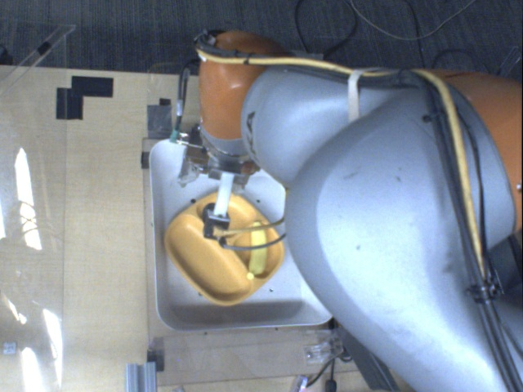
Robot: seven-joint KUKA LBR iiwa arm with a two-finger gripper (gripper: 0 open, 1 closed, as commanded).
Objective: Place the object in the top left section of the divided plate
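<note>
jaws: over the divided plate (194, 247), grip state cannot tell | object (258, 250): yellow-green piece just beside jaws, in plate | handling: likely light, stiff, smooth; grasp across its narrow middle

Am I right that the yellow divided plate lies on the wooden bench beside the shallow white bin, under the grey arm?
Not quite: the camera view shows the yellow divided plate inside the shallow white bin, not beside it on the bench; it does lie under the grey arm.
</note>
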